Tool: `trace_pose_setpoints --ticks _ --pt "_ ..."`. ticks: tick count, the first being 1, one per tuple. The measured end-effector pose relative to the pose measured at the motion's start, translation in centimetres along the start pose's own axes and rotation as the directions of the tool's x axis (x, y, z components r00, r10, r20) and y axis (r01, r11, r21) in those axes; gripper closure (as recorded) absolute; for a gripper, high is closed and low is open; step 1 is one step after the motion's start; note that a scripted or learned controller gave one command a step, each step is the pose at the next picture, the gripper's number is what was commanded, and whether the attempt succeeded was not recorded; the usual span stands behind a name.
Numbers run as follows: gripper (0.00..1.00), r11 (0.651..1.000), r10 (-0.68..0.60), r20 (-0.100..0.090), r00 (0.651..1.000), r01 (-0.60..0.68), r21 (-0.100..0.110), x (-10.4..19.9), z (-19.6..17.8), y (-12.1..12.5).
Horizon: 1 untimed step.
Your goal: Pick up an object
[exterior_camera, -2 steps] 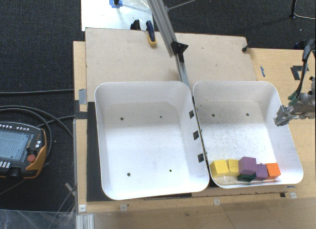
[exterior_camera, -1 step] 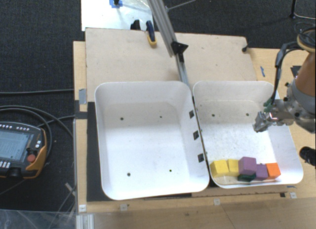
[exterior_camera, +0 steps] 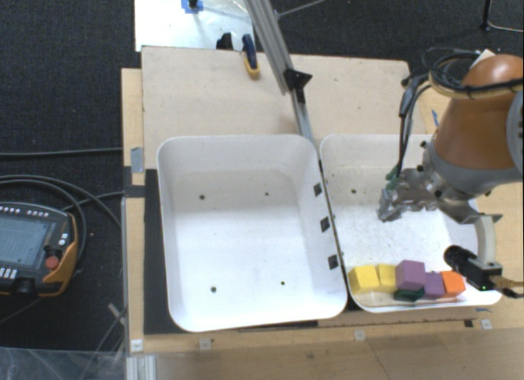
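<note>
Fingers (exterior_camera: 391,209) hang above the right bin (exterior_camera: 360,157), their state unclear, blocks (exterior_camera: 407,280) near.

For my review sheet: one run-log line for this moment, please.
gripper: over right bin, nothing seen held | blocks: clustered at bin's near edge | left bin: no blocks | pick: not yet done

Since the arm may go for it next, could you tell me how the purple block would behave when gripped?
The purple block looks stiff and flat-sided, so probably won't roll. Packed among neighbours against the right bin's near wall, it may jam or shift them.
</note>
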State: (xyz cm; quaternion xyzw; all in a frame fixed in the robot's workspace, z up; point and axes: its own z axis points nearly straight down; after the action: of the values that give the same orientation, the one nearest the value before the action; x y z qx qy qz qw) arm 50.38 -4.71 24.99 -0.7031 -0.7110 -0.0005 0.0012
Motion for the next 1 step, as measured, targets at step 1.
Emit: trace_pose_setpoints --ticks 1 --pt "0.0 1.0 0.008 0.002 1.0 -0.008 -0.003 -0.42 -0.19 -0.02"
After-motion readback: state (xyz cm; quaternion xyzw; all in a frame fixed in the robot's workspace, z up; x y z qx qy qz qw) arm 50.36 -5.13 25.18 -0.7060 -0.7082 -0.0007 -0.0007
